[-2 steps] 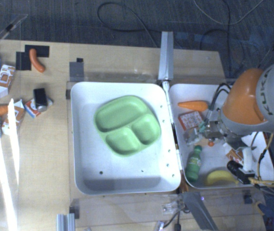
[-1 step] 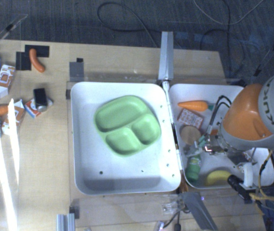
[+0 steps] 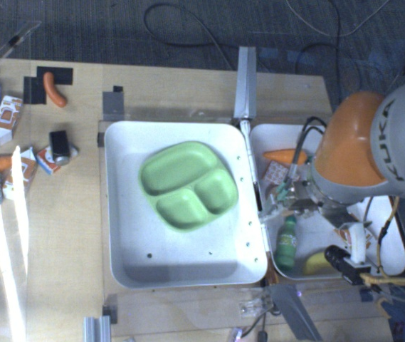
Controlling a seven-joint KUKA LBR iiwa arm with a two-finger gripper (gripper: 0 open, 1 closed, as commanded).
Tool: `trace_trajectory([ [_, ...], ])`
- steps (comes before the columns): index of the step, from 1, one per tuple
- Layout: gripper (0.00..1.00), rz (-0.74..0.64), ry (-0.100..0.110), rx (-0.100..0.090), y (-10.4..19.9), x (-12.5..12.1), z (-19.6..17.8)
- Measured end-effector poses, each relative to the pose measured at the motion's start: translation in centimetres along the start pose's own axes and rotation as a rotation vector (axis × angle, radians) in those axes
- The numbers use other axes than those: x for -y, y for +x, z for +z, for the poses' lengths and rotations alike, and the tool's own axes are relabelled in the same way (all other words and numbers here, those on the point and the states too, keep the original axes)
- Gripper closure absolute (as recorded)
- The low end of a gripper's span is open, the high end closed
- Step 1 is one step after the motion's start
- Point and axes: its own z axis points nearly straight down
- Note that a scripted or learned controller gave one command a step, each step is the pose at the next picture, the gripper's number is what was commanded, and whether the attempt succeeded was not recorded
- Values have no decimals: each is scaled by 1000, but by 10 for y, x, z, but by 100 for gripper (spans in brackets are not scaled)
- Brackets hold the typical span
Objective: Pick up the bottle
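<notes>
Bottle (image 3: pixel 286 239): green, lying in the right bin (image 3: pixel 282 268) near its front-left corner, cap toward the back, free of any grasp.
Arm (image 3: pixel 362 148): reached in from the right, orange band over the right bin, wrist above the clutter just behind the bottle.
Gripper (image 3: pixel 285 197): hidden among cables and objects; whether it was wide or narrow could not be told.
Neighbours: 1 orange carrot (image 3: pixel 282 157) at the back, 1 yellow item (image 3: pixel 316 262) beside the bottle.
Left bin (image 3: pixel 124 191): held 1 green divided tray (image 3: pixel 188 184).
Progress: judged early; approach made, bottle not lifted; descent, grasp and lift all remained.
</notes>
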Motion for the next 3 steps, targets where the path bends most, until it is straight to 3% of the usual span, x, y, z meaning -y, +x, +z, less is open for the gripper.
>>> trace_trajectory([
  [1, 0, 32, 0, 0, -22, 2, 0],
  [2, 0, 50, 0, 0, 13, -1, 0],
  [3, 0, 94, 0, 1, -21, 2, 0],
])
